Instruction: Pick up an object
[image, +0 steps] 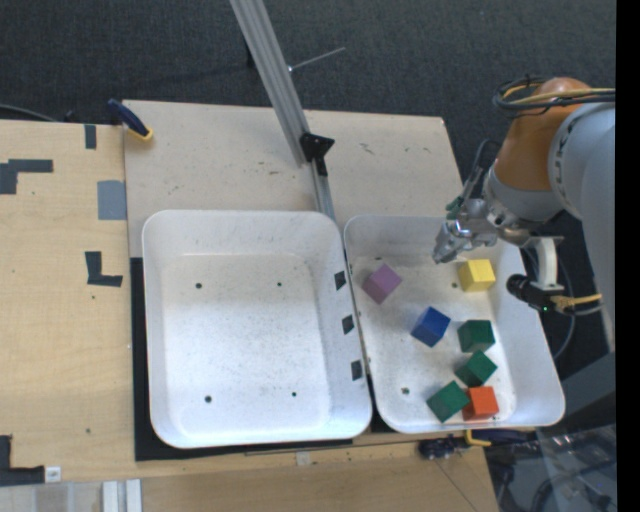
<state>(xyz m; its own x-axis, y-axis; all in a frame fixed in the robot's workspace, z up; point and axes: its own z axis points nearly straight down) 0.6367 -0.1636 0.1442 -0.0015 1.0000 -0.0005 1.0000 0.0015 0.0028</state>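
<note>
Leftmost of the loose pieces, a pale purple block lies tilted in the right bin, near that bin's 10 o'clock corner and well apart from the rest. Next comes a blue cube close to the bin's middle. At about 5 o'clock from it a green block touches an orange block by the near rim, and another green block sits just above that pair. A darker green cube lies just beside the blue one, at its 3 o'clock. A yellow cube rests toward the bin's 2 o'clock side, square-faced and bright.

Beside all this, the left bin is a shallow white tray with a speckled floor and a few dark dots. Both bins stand on a pale wooden tabletop over a black mat; grey tape marks show on the board at 9 o'clock, and a blue-and-yellow clamp sits at 11 o'clock. A slanted metal rail crosses from 12 o'clock down to the gap between the bins. Dark carpet lies beyond.

At 3 o'clock the grey arm with its orange band reaches in. Its jaws hang just beside the yellow cube, at the cube's 10 o'clock; how wide they stand I cannot tell, and nothing is seen between them.
</note>
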